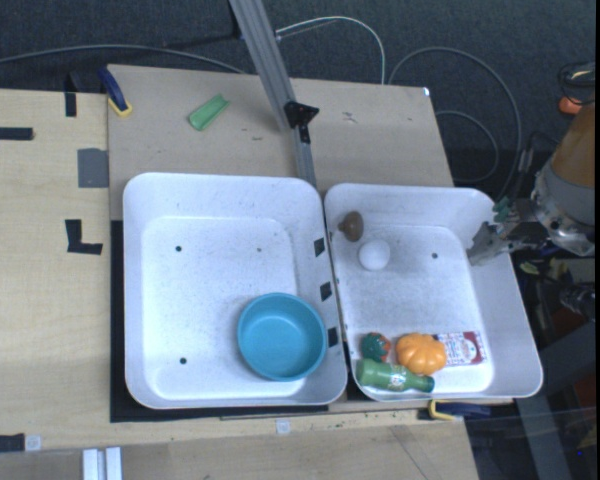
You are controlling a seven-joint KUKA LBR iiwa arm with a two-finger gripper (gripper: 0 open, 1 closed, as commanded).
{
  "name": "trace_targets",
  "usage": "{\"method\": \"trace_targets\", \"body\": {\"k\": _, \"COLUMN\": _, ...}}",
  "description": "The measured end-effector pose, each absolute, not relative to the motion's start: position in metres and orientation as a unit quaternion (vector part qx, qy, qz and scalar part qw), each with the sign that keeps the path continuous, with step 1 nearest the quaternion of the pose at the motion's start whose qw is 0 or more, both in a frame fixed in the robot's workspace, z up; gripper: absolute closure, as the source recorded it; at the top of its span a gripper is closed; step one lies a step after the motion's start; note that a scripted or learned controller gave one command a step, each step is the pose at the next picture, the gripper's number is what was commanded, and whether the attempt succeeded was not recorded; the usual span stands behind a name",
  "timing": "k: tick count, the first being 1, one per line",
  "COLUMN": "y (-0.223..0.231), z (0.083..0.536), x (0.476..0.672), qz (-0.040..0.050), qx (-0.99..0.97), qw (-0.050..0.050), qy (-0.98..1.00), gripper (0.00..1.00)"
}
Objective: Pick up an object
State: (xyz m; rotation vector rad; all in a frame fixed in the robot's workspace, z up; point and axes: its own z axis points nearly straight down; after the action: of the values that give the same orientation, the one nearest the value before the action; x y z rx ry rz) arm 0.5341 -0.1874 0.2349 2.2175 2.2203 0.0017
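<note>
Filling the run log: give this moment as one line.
tool: at right bin far right rim, nothing held | right bin: white ball, brown object, orange fruit, green bottle | left bin: blue bowl

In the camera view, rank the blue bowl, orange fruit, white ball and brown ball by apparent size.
1. blue bowl, clearly largest
2. orange fruit
3. white ball and brown ball look about alike, so I won't rank them.

Right bin (500, 298) has a brown lump (351, 225) and white ball (374, 256) up top; orange fruit (420, 352), green bottle (390, 376) and a red-and-white packet (464, 349) along the front.
</note>
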Motion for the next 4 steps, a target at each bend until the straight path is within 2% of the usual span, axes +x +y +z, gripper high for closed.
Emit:
{"method": "trace_targets", "body": {"k": 3, "y": -0.02, "z": 0.216, "x": 0.501, "qz": -0.0006, "qx": 0.705, "qw": -0.002, "qy": 0.71, "gripper": 1.0}}
{"method": "trace_targets", "body": {"k": 4, "y": 0.041, "z": 0.209, "x": 0.497, "qz": -0.0007, "qx": 0.704, "qw": -0.002, "qy": 0.71, "gripper": 1.0}}
